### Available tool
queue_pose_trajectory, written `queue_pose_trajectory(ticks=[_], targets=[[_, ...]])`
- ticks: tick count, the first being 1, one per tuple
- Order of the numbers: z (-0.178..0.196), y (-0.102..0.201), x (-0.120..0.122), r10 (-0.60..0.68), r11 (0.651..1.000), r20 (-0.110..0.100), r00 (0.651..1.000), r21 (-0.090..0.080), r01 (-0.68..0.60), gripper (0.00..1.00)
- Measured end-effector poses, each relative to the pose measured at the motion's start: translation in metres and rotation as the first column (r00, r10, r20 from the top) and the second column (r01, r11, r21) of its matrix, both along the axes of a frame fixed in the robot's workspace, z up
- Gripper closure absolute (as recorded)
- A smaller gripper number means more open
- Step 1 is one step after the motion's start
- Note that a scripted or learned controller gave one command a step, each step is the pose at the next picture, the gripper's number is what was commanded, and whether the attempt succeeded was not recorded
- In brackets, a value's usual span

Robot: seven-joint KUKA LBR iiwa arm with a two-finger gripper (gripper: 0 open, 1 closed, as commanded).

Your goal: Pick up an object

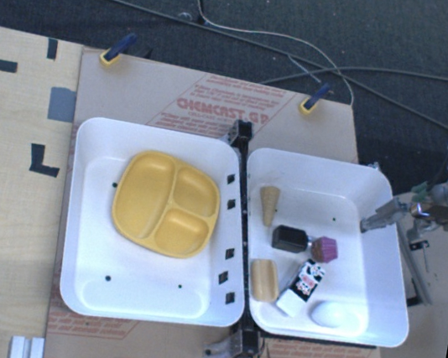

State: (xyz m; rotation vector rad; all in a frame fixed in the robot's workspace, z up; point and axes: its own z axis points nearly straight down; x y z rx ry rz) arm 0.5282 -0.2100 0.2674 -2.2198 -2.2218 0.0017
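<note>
The gripper (375, 218) sits at the right rim of the right bin (295, 162), low over the rim's upper part. Whether it is open or closed cannot be told, and nothing is seen held in it. Every candidate object lies to the camera's left of the gripper and slightly lower in the picture, inside the right bin. Nearest is the purple piece (326, 250), touching the black block (289, 239), whose long axis runs left-right.

Count, largest first:
- Bins: two. The left bin (81, 218) holds one yellow tray (166, 203).
- Objects in the right bin: seven.
  - one black-and-white carton (301, 288), tilted
  - one white lump (330, 314)
  - one tan block (263, 279)
  - the black block
  - one tan cone (268, 203)
  - the purple piece
</note>
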Motion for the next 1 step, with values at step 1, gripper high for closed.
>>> queue_pose_trajectory(ticks=[1], targets=[[-0.0461,0.0065,0.0041,0.0,1.0,-0.003,1.0,0.0,0.0,0.0]])
